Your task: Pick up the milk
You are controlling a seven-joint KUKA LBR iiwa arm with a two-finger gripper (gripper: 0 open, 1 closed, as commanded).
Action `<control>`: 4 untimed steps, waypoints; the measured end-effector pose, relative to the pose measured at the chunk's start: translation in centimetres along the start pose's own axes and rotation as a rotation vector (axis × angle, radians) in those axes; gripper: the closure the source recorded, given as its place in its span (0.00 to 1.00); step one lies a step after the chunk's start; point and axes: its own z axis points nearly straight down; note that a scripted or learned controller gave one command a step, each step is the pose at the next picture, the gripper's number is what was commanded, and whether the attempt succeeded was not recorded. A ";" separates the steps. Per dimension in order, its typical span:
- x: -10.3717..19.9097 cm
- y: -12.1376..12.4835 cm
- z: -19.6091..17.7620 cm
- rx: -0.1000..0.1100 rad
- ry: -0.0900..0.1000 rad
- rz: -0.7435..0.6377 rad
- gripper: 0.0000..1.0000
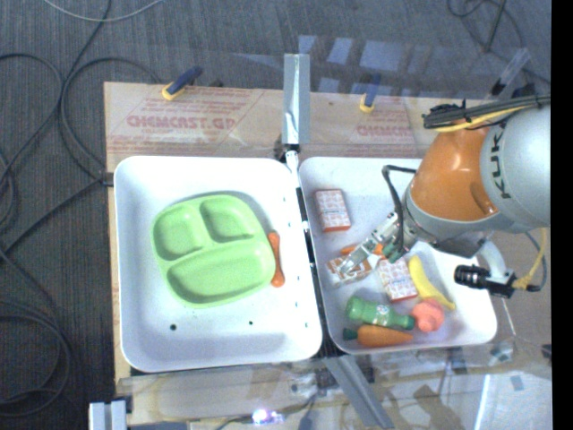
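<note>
Pincer [369, 251] hung over the right bin's [358, 179] centre beside a boxy patterned carton [395, 279]; whether it was open could not be told. Another carton [332, 210] lay near the far-left corner.

The milk [332, 210] appears to be a small white carton printed with a red-orange grid. It lies flat on its broad face in the right bin [358, 179], near the bin's far left corner, with its long side turned slightly off square. It sits alone on bare white floor, well apart from the pile toward the front (a look-alike carton [397, 279] lies there, tilted) — the print is too small to read.
</note>
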 end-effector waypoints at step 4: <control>3.9 -3.8 0.6 0.027 0.062 -0.559 0.00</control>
